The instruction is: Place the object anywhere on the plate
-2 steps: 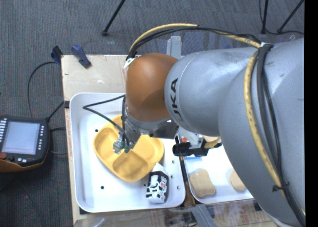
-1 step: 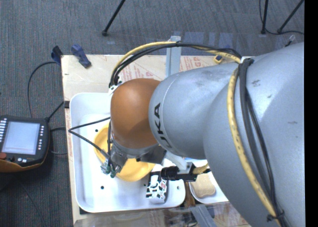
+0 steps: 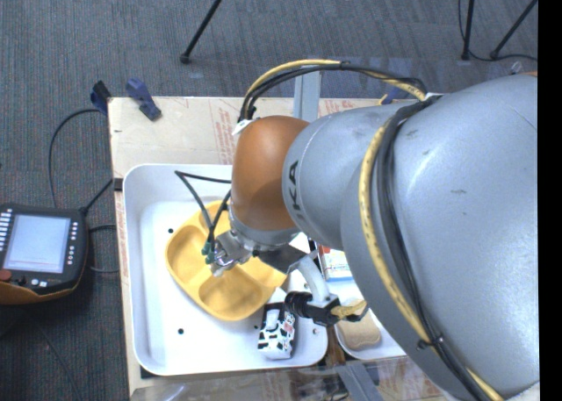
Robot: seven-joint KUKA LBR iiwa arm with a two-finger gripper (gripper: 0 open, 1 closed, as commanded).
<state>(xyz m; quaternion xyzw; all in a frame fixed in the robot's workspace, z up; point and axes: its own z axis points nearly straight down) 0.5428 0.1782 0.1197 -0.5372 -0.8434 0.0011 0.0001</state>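
A yellow plate (image 3: 219, 290) lies in the left white bin (image 3: 145, 303), towards its right half. My gripper (image 3: 216, 257) hangs low over the plate's middle, below the orange band of the wrist. I see nothing clearly between its tips. A small black-and-white spotted object (image 3: 277, 336) lies in the bin's front right corner, just off the plate's rim and apart from the gripper.
The arm's grey body covers most of the right bin (image 3: 351, 348); a tan oval thing (image 3: 358, 331) and a boxed item (image 3: 335, 265) peek out there. A teach pendant (image 3: 39, 246) sits on the floor to the left. Blue clamps (image 3: 142, 97) rest at the bench's back edge.
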